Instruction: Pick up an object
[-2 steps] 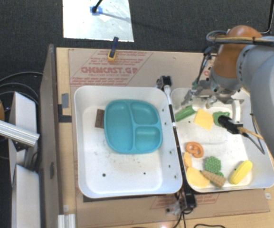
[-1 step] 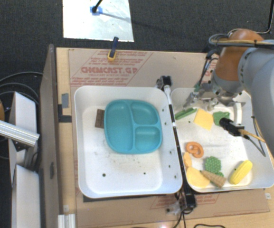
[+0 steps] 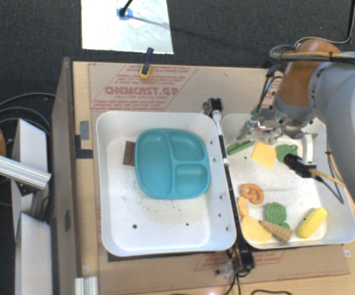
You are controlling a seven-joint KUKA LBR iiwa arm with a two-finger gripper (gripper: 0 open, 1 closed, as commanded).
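My gripper (image 3: 264, 126) hangs over the far end of the right bin (image 3: 343, 226), under the arm's orange band. Just in front of it lies a yellow cheese wedge (image 3: 264, 155). A green pea pod (image 3: 239, 146) lies to the wedge's left and a green leafy piece (image 3: 286, 150) to its right. Nearer the front of this bin are an orange pretzel (image 3: 251, 193), a green round waffle piece (image 3: 275, 212), a yellow corn cob (image 3: 311, 222), an ice-cream cone (image 3: 277, 231) and a pale yellow disc (image 3: 253, 229). I see nothing held in the gripper.
The left bin (image 3: 112, 226) holds a teal divided plate (image 3: 171, 163) with a small brown block (image 3: 128, 153) by its left edge. The two bins' walls meet along a ridge (image 3: 225, 165) just left of the pea pod. Cardboard lies under both bins.
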